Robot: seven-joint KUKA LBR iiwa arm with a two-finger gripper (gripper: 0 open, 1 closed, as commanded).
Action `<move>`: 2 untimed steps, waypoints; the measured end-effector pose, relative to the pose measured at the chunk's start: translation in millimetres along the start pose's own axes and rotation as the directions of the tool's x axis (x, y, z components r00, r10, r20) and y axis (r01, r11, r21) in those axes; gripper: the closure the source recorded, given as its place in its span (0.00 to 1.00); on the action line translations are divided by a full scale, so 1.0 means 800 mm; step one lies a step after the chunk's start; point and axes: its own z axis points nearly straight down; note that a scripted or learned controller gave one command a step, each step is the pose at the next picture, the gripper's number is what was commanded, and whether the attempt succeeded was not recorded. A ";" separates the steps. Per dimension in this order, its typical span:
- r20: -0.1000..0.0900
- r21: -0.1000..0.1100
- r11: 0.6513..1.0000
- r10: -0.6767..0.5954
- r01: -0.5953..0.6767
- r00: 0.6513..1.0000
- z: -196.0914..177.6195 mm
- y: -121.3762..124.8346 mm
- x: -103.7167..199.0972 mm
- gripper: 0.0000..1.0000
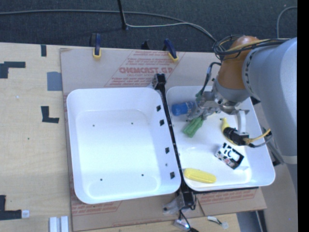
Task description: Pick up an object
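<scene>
The arm reaches in from the right and its hand (pixel 205 111) hangs low over the far part of the right bin (pixel 258 178), just above a green object (pixel 193 127) and close beside a blue object (pixel 179 108). From where I stand I cannot tell if the hand is apart or together, because the wrist and cables cover it, and I see nothing gripped there. The green object lies tilted on the bin floor, near the divider between the two bins; it looks like a small plastic piece, stiff and light, and I think a grip across its narrow body is the safest. Its surface seems smooth, so it may slip or slide away if the hand comes down off centre. The blue object looks rounded and could roll toward the wall. Further front in the same bin lie a yellow object (pixel 200 176), long and soft-looking, and a black and white object (pixel 229 155). The left bin (pixel 77 144) sits just beside, on the desk (pixel 29 144).
</scene>
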 end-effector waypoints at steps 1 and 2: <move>0.000 -0.003 1.000 0.001 -0.001 1.000 -0.059 -0.001 -0.011 1.00; 0.000 -0.003 1.000 0.000 0.000 1.000 -0.122 -0.003 0.002 1.00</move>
